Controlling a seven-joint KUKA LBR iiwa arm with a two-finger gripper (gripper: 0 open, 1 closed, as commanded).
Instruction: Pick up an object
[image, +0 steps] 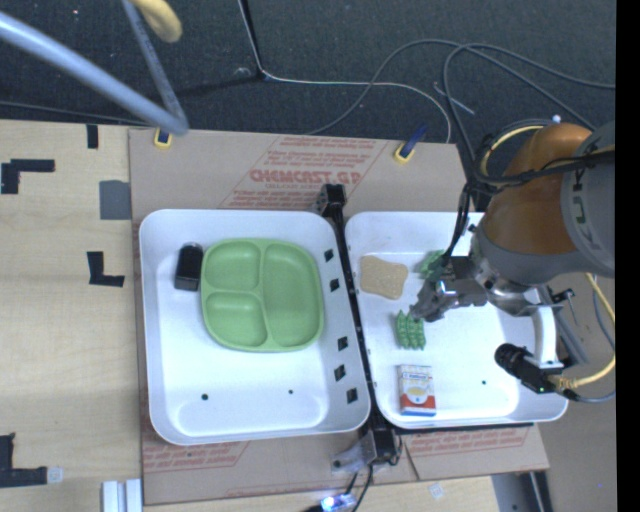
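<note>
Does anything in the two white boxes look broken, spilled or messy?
Nothing looks broken or spilled. The green plate lies flat in the left bin, a black block beside it. The right bin has a tan piece, green brick and small carton.

grey arm (530, 250), orange band, possibly black cables

One fixed camera is looking down at a slant on two shallow white plastic bins (160, 330), the grey arm (545, 215) entering from the right

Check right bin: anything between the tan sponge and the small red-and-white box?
Yes. In the camera view, the green studded block lies between the tan sponge and the red-and-white box, slightly right of their line. The gripper hovers beside that block.
</note>
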